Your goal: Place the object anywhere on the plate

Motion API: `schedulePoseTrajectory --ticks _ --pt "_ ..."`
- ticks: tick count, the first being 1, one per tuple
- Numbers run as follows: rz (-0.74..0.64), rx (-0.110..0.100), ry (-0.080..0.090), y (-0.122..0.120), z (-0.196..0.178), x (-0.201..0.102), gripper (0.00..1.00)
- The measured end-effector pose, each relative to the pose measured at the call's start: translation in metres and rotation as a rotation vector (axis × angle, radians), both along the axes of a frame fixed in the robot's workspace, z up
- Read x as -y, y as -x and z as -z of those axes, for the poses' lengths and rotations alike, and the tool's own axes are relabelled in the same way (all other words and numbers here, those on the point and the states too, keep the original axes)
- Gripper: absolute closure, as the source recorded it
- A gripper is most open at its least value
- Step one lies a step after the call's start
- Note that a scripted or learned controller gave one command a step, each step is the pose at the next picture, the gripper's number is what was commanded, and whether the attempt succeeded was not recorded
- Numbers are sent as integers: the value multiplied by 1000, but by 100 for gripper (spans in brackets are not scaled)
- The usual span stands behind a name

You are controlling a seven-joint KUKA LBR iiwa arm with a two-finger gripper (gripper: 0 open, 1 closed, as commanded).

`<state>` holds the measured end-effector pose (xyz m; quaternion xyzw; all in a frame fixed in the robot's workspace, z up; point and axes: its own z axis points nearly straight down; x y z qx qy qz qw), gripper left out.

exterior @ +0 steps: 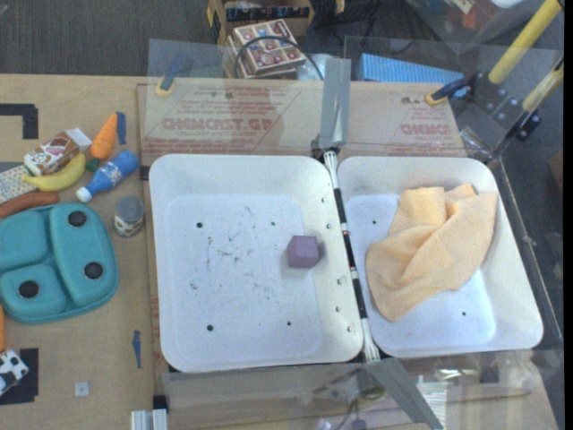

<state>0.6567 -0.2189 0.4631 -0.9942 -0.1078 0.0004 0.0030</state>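
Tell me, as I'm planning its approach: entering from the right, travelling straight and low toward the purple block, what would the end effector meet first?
Probably the crumpled orange cloth in the right bin; it lies before the purple block. Height is unclear.

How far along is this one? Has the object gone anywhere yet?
Nothing looks done. The purple block sits loose on the floor of the left bin, near its right wall. Nothing is in hand. The right bin holds a crumpled yellow cloth. I see no plate in either bin, so the grasp, carry and placing are all left.
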Motion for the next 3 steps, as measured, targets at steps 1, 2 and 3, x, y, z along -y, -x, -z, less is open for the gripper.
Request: schedulePoseTrajectory --ticks 1,2,3 --pt "-5 1 -1 -1 -9 -1 100" --pt "-10 3 -1 -3 -19 -3 100" --pt "-15 4 -1 -4 -29 -5 100"
